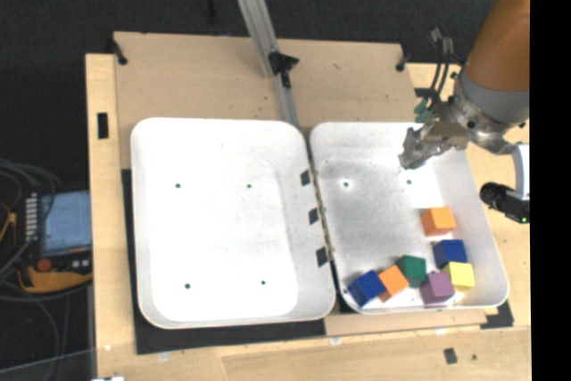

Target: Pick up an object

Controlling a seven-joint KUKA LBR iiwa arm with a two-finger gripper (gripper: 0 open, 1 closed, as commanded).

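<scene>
Several small blocks lie in the right bin (pixel 357 192). An orange block (pixel 438 220) sits apart near the right wall. Below it are a blue block (pixel 451 252) and a yellow block (pixel 461 274), with a purple block (pixel 436 287) beside them. Along the front wall sit a green block (pixel 412 269), another orange block (pixel 393 280) and another blue block (pixel 367 286). My gripper (pixel 413 153) hangs over the upper right part of this bin, above and apart from the blocks. Nothing shows between its fingers.
The left bin (pixel 223 219) lies beside the right one, joined by dark clips (pixel 314 214). A metal pole (pixel 254 9) slants in from the top. Cables and a blue box (pixel 62 223) sit left of the bench.
</scene>
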